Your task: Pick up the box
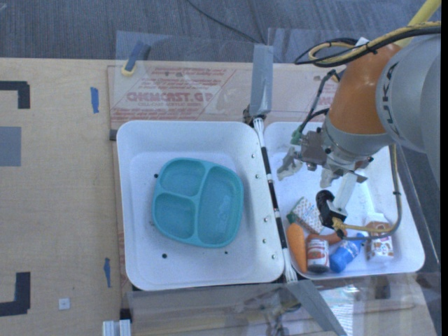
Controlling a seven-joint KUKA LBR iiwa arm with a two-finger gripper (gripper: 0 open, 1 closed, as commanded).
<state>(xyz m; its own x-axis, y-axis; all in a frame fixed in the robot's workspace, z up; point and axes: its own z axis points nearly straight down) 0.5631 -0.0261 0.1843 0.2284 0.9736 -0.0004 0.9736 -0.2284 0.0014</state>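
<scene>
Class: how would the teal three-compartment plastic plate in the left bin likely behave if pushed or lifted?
The teal three-compartment plate lies flat in the left white bin, so a push would probably slide it, not tip it. It looks like moulded plastic, likely stiff and light. Its low rim may be awkward to pinch.

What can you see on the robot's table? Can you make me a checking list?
surface: wooden bench with two white bins, the left bin and the right bin.
job's things: small white-and-brown box low in the right bin; a patterned packet may be a box too.
clutter: teal divided plate in the left bin; carrot, can and blue bottle in the right bin.
jaws: over the right bin's upper part, apart from the box.
cables: yellow cable and black cables on the arm.
surroundings: grey floor; blue tape on the bench.
</scene>
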